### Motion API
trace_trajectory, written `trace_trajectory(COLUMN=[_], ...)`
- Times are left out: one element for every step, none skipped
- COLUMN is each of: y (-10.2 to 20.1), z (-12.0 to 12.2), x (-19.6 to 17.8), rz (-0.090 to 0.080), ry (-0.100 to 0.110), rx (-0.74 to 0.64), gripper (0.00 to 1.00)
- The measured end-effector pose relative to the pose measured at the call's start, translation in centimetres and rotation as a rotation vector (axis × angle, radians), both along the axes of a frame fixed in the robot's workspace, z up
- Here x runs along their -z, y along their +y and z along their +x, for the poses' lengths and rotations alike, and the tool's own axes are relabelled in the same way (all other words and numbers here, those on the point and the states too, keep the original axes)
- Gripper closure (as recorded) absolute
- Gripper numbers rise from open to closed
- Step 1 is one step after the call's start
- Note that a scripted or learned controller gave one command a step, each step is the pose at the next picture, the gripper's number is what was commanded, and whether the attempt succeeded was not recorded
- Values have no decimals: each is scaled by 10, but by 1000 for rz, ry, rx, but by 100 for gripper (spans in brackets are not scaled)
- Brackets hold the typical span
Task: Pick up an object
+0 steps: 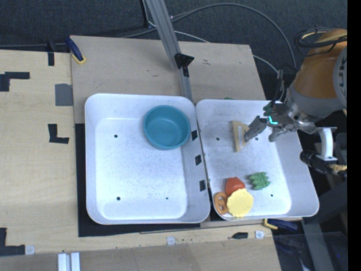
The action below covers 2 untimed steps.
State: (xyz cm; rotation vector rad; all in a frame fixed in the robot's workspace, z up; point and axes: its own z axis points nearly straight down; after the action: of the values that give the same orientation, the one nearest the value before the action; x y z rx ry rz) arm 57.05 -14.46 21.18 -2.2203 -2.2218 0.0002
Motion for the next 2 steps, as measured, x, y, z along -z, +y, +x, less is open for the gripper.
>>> trace_trajectory(y=[0,2], z=[0,-4], x=[0,43], rz=[0,0], ry=[0,4], rx=[0,0], gripper=[0,0])
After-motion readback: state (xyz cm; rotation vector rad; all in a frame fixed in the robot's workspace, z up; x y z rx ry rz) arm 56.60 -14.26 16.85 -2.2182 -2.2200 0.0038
